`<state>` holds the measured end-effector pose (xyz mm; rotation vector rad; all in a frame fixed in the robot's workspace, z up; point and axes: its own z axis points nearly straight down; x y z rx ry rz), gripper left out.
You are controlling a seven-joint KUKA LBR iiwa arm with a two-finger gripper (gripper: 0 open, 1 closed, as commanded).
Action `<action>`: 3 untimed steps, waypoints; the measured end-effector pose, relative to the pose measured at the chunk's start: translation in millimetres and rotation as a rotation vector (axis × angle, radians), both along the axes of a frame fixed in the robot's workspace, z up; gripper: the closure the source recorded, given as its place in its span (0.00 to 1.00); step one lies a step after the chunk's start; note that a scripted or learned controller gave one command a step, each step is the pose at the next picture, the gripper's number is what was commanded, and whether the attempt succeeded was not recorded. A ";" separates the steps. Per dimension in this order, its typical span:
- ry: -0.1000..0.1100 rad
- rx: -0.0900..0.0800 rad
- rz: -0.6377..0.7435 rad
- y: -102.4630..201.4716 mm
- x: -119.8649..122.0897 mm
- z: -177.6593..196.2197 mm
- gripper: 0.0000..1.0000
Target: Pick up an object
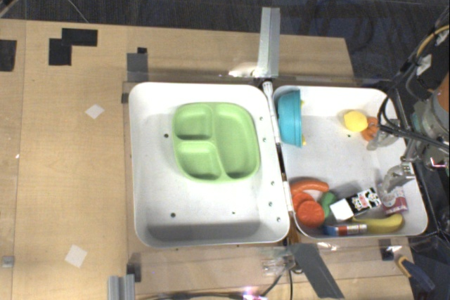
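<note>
My gripper (392,183) hangs over the right side of the right bin (323,151), reaching in from the right. Just below and left of it lie a black-and-white patterned item (364,201) and a maroon item (398,206). A yellow banana (378,224) rests along the bin's front wall. Left of those sit a white block (341,209), a green piece (328,199) and red-orange rounds (308,199). A yellow ball (355,121) with an orange piece (371,130) beside it lies toward the back. Nothing shows held in the gripper.
A blue bowl (290,116) stands on edge against the right bin's left wall. The left bin (151,172) holds a green divided plate (214,140). A metal post (269,42) rises behind the bins. Cables hang near the arm on the right.
</note>
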<state>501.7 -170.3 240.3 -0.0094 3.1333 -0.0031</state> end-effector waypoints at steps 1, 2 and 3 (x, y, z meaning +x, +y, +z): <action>-0.022 -0.008 0.048 -21.6 21.2 -123.2 0.00; -0.057 -0.030 0.208 -10.5 12.0 -127.1 0.00; -0.009 -0.008 0.423 -28.1 84.5 -113.7 0.00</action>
